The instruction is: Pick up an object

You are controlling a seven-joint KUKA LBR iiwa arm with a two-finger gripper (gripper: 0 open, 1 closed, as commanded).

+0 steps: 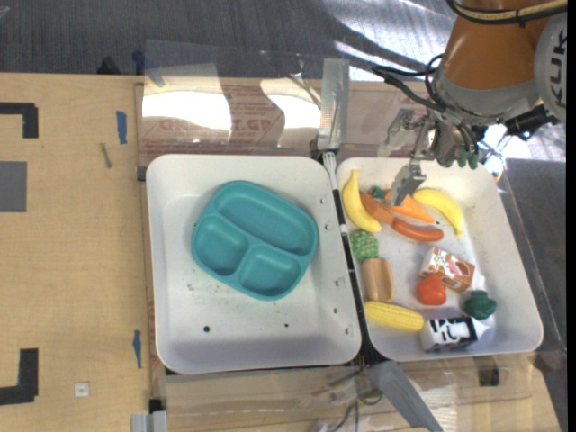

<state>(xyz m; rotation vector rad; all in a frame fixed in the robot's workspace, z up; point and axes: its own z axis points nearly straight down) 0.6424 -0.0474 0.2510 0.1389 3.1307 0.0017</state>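
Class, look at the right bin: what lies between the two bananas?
In the camera view, between the left banana and the right banana lie a carrot and the gripper.

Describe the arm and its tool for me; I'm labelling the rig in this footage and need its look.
The arm shows a broad, rounded orange section with a grey housing at the right edge. Black cables loop over it and trail down the wrist. Below hangs the tool: slim grey metal fingers under a cluttered bracket with small teal-green fittings.
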